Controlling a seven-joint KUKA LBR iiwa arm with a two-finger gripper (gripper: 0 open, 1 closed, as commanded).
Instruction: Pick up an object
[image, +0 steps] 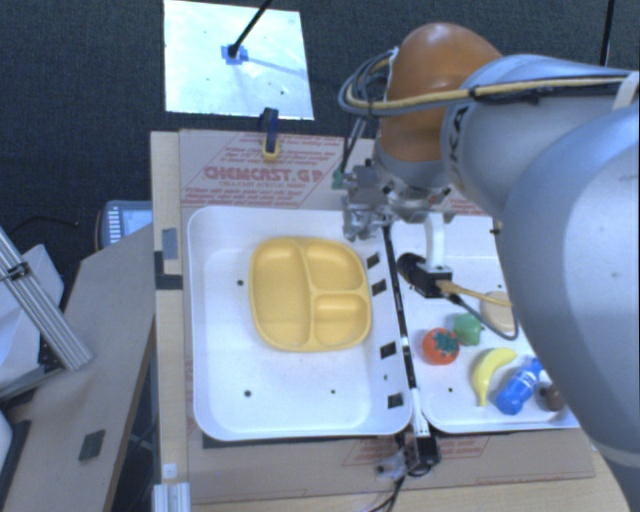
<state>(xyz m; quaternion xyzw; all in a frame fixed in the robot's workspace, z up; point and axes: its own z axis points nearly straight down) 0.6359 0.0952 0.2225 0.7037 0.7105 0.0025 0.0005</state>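
My gripper (360, 224) hangs over the back end of the divider between the two bins, at the far right corner of the left bin (215, 300). Nothing shows between its tips. A yellow divided plate (308, 294) lies in the middle of the left bin, a little in front and to the left of the gripper. In the right bin (470, 420) lie a red tomato (440, 345), a small green object (467, 328), a yellow banana (489, 371) and a blue bottle (517, 389). They sit toward the front, well apart from the gripper.
The arm's large grey body (570, 230) covers the right side of the right bin. A small brown object (551, 399) lies beside the blue bottle. A cardboard sheet (260, 170) lies under the bins at the back, with a yellow-and-blue clamp (270, 135) on it.
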